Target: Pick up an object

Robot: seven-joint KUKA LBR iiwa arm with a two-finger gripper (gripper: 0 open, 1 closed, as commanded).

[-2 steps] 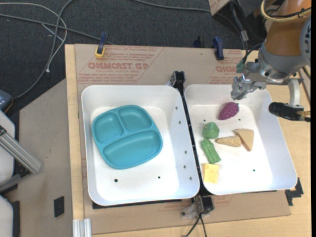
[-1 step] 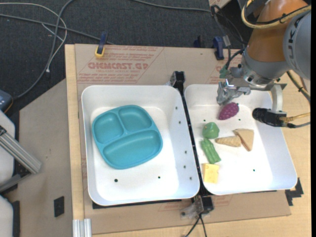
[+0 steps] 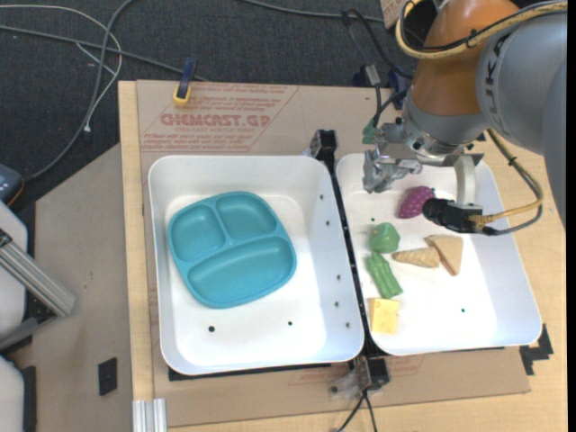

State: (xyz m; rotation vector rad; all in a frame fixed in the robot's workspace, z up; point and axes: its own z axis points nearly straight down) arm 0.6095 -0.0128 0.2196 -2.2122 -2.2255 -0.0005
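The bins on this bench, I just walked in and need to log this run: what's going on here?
A grey arm with an orange band reaches in from the right, its gripper at the upper left of the right bin, with nothing visibly between its fingers. That bin holds toy food: purple grapes, a green pepper-like piece, a green pod, an ice cream cone, a tan wedge and a yellow cheese block. The left bin holds a teal divided plate.

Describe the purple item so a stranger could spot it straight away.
Look in the right-hand white bin, toward its far end, just below the gripper. The bunch of purple grapes lies there, above the tan wedges. It is the bin's one purple, knobbly piece; its neighbours are green, tan or yellow.
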